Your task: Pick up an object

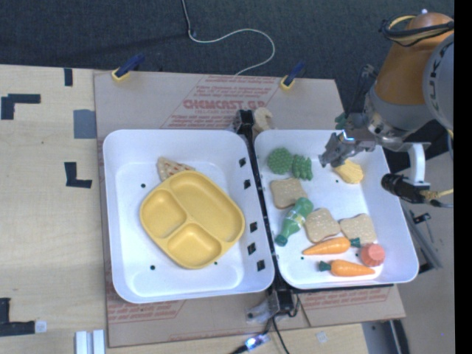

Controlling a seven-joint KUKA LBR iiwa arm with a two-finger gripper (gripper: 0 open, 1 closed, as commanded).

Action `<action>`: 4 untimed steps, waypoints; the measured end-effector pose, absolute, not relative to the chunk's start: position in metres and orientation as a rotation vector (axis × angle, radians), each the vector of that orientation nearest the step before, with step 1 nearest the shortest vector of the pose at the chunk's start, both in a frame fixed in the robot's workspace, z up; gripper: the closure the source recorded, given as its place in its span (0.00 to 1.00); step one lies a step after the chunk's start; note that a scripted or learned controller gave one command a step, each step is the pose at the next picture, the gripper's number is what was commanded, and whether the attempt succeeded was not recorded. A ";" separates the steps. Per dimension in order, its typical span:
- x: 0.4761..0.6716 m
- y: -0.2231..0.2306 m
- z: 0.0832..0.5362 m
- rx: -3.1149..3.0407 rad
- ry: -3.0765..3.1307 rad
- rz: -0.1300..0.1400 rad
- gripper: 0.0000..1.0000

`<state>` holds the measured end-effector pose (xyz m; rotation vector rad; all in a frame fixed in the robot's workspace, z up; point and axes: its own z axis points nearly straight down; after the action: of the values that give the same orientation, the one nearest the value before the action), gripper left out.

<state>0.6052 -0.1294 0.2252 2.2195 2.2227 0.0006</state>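
Currently: gripper (335, 153) low in right bin (398, 220), near its far rim, finger state not discernible. Yellow piece (350, 172) just beside gripper; long axis running left-right. Bare floor alongside.

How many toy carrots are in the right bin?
2. One carrot lies near the bin's front, beside the bread slices; the other carrot lies just in front of it, near the front rim. None looks hidden.

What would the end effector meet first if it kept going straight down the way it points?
Probably the yellow toy just beside the end effector, or the right bin's floor; depth is unclear.
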 end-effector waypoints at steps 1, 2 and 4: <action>0.592 -0.083 0.234 2.218 2.228 -0.001 1.00; 0.597 -0.088 0.214 2.221 2.224 -0.005 1.00; 0.587 -0.088 0.229 2.220 2.224 0.000 1.00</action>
<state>0.5870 -0.0883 0.2293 2.2199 2.2241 0.0000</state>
